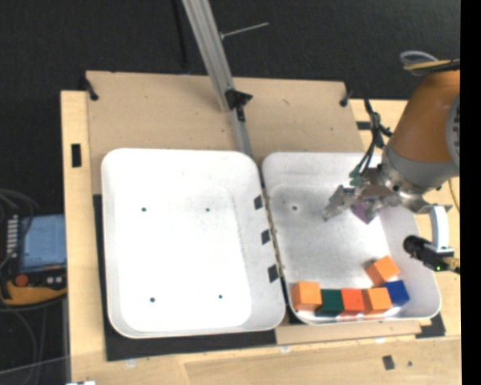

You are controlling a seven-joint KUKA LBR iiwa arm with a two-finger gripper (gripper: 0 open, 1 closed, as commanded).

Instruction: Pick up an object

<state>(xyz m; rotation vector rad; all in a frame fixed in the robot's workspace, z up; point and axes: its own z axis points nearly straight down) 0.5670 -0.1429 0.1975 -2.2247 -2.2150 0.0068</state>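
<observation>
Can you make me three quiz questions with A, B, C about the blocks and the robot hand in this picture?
1. Where do the small coloured blocks lie?
A. left white bin
B. near edge of the right white bin
C. on the bench

2. What colour is the block between two orange blocks in the row?
A. green
B. yellow
C. pink

3. What sits between the two-finger gripper's fingers?
A. an orange block
B. a small purple block
C. a cable

Answers: B, the blocks line the right bin's near edge; A, a green block; B, a purple block shows at the gripper.

matt white plastic bins (184, 163), bare wood bench (144, 111)
</observation>
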